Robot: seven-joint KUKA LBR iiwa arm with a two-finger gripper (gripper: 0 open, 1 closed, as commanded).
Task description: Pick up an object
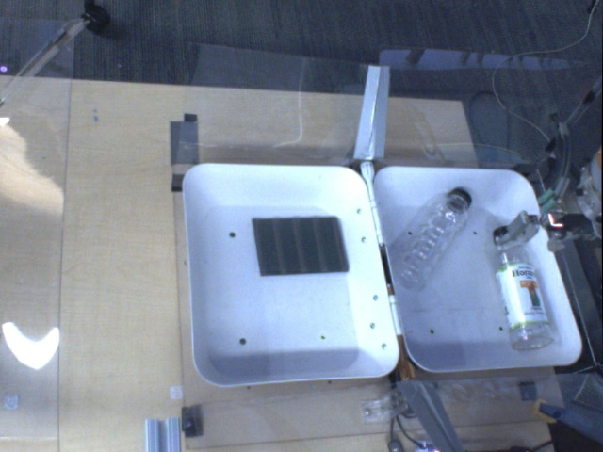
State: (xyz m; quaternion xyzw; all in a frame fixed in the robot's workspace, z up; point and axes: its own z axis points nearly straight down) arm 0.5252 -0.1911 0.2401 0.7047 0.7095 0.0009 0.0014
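Right now we are looking down on a pale wooden bench [113,252] that is carrying two shallow white bins side by side. The left bin [212,281] is holding a dark grey ribbed rectangular mat [300,246], which is lying flat near its middle.

The right bin [443,347] is holding two clear plastic bottles, both lying on their sides and apart from each other. The unlabelled bottle [429,238] is lying on a diagonal in the bin's left half, with its dark cap pointing toward the far right and its base close to the wall shared with the left bin. The labelled bottle [524,301] is lying along the bin's right side, almost parallel to that wall. We are seeing a white label with orange and dark print on it, its neck pointing away from us and its base sitting near the bin's near right corner.

The gripper [516,230] is reaching in from the right edge and hanging over the right bin, just beside the neck end of the labelled bottle. We are not able to tell whether the claw is released or clenched, nor whether it is touching that bottle.

A narrow metal strip [370,121] is running away from the gap between the two bins across the far part of the bench.
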